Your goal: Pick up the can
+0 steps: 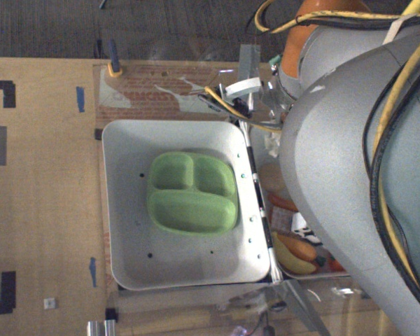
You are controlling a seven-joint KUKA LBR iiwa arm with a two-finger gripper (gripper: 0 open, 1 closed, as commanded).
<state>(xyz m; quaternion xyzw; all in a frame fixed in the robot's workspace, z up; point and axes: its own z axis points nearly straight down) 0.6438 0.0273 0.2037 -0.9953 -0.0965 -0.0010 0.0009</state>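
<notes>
The big grey arm (350, 152) covers the right bin (304, 275). I cannot tell the tool's state. It might grab the banana (294, 250), not the can.

My own arm (357, 152) covers most of the right bin (294, 275), leaving a sliver at the lower centre-right of the frame. There I make out a yellow and red-orange thing (297, 252), partly hidden under me, too cramped to name. The arm itself runs off the right and top edges. Small objects along the bottom edge (101, 326) are cut off.
</notes>
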